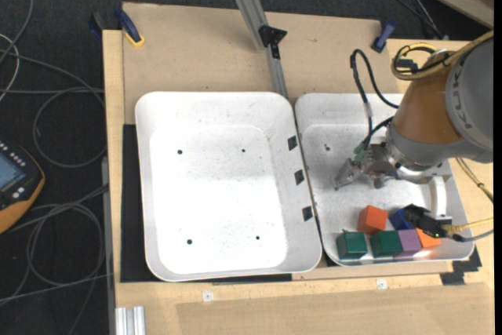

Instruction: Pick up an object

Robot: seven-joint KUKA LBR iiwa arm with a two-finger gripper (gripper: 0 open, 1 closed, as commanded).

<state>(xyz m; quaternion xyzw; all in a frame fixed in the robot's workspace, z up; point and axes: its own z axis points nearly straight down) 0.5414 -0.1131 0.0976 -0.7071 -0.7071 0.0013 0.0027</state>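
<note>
A single fixed camera sits high above the bench [196, 35] and looks down at a slant, so the near edge lies at the bottom of the frame and the far edge toward the top. It stands far enough back to take in both white bins whole (the left bin [157, 110] and the right bin [333, 110] side by side), plus dark floor with cables at left and beyond.
</note>
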